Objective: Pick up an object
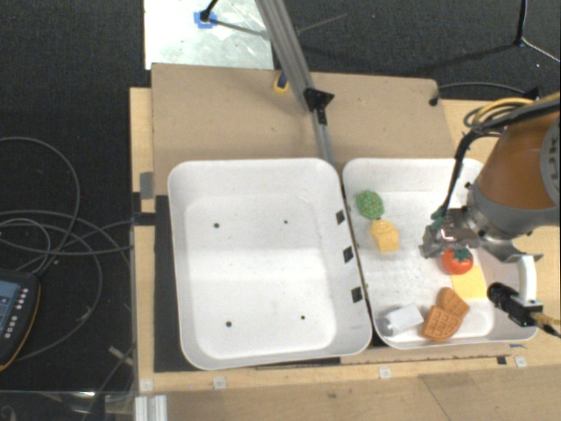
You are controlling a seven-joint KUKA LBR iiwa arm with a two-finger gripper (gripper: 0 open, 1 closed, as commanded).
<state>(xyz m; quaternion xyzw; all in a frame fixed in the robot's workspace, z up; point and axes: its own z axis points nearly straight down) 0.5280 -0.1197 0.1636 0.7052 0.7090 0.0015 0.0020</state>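
In the right shallow white plastic bin (412, 175), the grey metal claw (441, 238) hangs at the bin's three o'clock, touching a small red round tomato toy (457, 260); whether it grips cannot be told.

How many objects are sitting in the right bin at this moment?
6: green piece, yellow chunk, red tomato, yellow slice, waffle, grey block. The arm may hide more.
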